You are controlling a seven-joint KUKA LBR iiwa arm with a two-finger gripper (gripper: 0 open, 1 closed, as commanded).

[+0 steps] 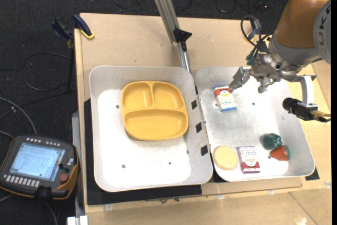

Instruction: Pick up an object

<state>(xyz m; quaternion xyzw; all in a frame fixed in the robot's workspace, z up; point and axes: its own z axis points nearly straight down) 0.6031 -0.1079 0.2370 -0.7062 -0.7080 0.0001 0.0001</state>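
Gripper (pixel 250 80) hangs over right bin (pixel 295 129), fingers spread wide, nothing between them. Nearest target, carton (pixel 225 98), lies flat on bin floor just beside left fingertip. No grasp yet; descent, closing and lift all remain. Yellow tray (pixel 155 110) sits in left bin.

Bright, even light; soft shadows

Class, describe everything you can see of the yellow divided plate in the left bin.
The yellow plastic-looking divided plate is a rounded square with a raised rim and three compartments: two smaller ones at the far side, one wide one nearer the camera. It lies flat and right way up, slightly turned, on the floor of the left white bin, towards its far right part. All three compartments hold nothing.
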